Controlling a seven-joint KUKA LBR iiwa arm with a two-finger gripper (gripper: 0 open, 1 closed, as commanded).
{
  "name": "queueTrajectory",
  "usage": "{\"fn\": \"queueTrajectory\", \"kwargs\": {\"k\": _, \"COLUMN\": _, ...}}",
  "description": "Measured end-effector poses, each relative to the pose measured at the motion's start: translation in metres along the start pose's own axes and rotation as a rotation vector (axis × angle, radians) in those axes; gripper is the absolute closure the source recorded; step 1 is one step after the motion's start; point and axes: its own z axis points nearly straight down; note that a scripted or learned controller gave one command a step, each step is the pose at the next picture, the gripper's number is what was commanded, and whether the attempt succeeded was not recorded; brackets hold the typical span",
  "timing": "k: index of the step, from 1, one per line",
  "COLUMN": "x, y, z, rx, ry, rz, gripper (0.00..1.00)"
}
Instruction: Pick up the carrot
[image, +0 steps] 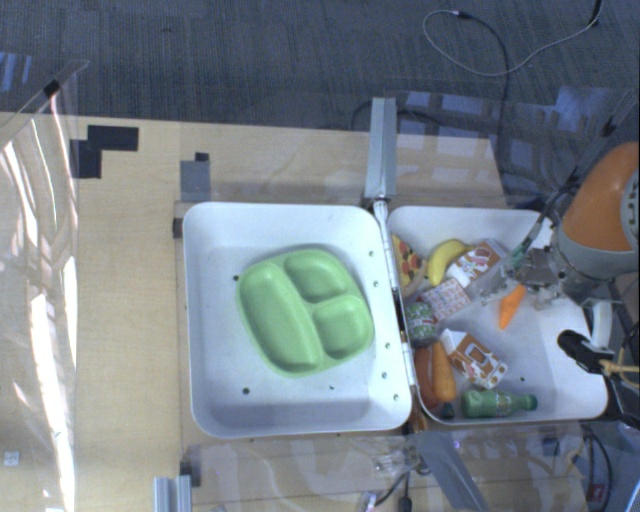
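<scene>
Figure. Overhead slanted view of the table (120, 300) carrying two white bins. The left bin (215, 400) is holding a green divided plate (305, 310) near its centre. The right bin (570, 400) is holding the clutter: a banana (443, 260) toward its far edge, snack packets (470, 275) beside it, a second packet (474, 362) lower down, an orange-red sausage-like item (441, 374) and a green bottle (497, 403) lying along its near edge.

The carrot (511, 306), small and orange, is lying tilted near the middle of the right bin, slightly toward its right edge, with bare white floor around most of it. The claw (535, 272) is hanging just beside and above the carrot's upper end, under the arm's orange band (600, 215). Whether the claw is spread, pressed together or pinching anything cannot be told here, since the wrist hardware is blurring into the packets behind it; the carrot is not visibly sitting between anything.

Risks, as judged from this layout: the carrot is narrow and tapered, so a closing claw may be squeezing it sideways and letting it roll or slip out. The claw is appearing offset toward the carrot's upper tip, so a grasp there may be catching only the thin end. The nearby packet corner may be getting pinched along with, or in place of, the carrot.
</scene>
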Motion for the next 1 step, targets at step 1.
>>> {"fn": "queueTrajectory", "kwargs": {"k": 1, "x": 0.0012, "y": 0.0014, "z": -0.0072, "rx": 0.001, "ry": 0.002, "rz": -0.001, "gripper": 1.0}}
